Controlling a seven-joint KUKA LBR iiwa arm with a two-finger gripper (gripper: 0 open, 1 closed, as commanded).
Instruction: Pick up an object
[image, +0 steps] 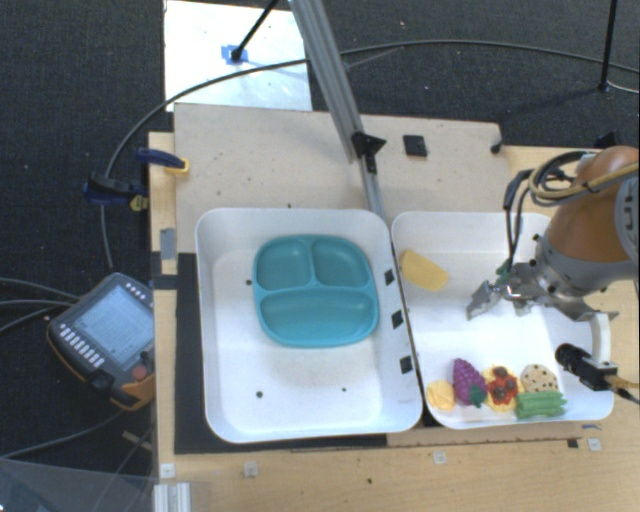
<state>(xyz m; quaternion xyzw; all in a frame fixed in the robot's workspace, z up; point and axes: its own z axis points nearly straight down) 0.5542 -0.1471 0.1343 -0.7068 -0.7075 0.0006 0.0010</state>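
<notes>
Nothing sits between the jaws, which look spread above bare floor of the right bin. Near them lies a yellow piece; a row of toy foods lines the front wall. Left bin holds a teal plate. Picking is not yet done.

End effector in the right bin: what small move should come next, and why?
Probably a short move toward the yellow piece and down onto it. The end effector hangs over bare bin floor in the right bin with nothing between its fingers. That piece lies alone nearby to its left, while the other toy foods crowd the bin's near edge.
</notes>
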